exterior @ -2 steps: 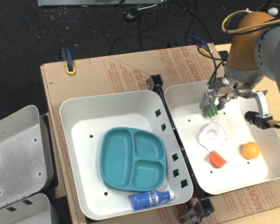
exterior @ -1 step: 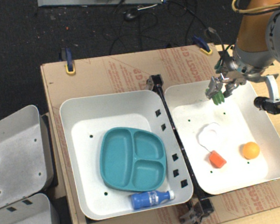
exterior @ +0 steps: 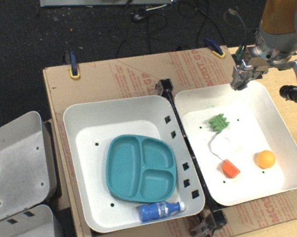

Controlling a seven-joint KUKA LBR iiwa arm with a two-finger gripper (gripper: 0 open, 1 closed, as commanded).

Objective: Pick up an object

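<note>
Blue bottle (exterior: 160, 210) lies nearest me, at front edge of left bin (exterior: 82, 152), beside teal divided plate (exterior: 141, 167). Right bin (exterior: 282, 123) holds green leafy toy (exterior: 219, 123), orange carrot-like piece (exterior: 230, 168), small orange ball (exterior: 266, 159). My gripper (exterior: 241, 81) hovers over right bin's far corner; finger state I cannot tell. Nothing picked yet: descent, grasp, lift remain.

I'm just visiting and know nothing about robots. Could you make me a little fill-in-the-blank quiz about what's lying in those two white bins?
1. The teal divided plate lies in the ____ bin.
2. The bottle beside the plate has a ____ label.
3. The orange ball shares its bin with a red piece and a small ____ leafy item.
4. The gripper is above the right bin's ____ edge.

Missing words: left; blue; green; far
</note>
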